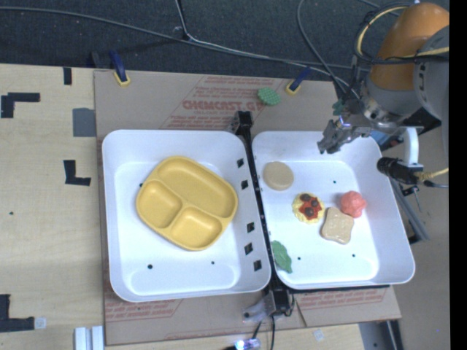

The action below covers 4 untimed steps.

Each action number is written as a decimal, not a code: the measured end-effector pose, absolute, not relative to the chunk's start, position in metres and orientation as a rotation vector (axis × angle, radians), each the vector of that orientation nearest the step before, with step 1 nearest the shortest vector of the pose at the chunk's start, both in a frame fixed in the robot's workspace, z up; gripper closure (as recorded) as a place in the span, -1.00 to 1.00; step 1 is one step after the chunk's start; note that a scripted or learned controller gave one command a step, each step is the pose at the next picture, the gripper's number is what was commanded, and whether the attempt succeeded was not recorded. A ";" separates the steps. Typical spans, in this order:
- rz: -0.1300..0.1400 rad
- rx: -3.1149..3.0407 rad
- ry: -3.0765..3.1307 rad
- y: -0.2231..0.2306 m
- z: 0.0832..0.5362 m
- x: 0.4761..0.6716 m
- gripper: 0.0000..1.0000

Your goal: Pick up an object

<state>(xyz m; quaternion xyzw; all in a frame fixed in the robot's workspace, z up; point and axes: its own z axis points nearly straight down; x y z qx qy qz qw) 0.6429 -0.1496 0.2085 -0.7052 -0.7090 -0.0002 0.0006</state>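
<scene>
the green leaf-shaped piece (281,256) lies closest to you, against the near-left wall of the right bin (394,265), and everything else you can place from that bin. inside it, the tan round disc (278,175) sits toward the far-left, the small pizza-like piece (309,207) is near the middle, the beige toast-like slab (338,227) is just right of it, and the pink lump (352,203) lies just beyond the slab. any of these could be your pick. the gripper (332,141) hangs above the bin's far rim, well apart from all of them and with nothing between its tips, so i judge you are in the approach step. next you need to choose one item, centre over it and descend. whether the claw is spread or pressed together i cannot tell; it is dark and small against the wrist. the arm's upper part is cut off at the right. left of the bin, the other bin (120,268) holds a yellow divided plate (187,201).
</scene>
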 end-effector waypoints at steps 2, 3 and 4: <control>0.002 -2.213 -2.225 -0.041 0.193 0.616 1.00; -0.001 -2.213 -2.226 0.007 0.208 0.601 1.00; 0.002 -2.212 -2.226 0.061 0.204 0.580 1.00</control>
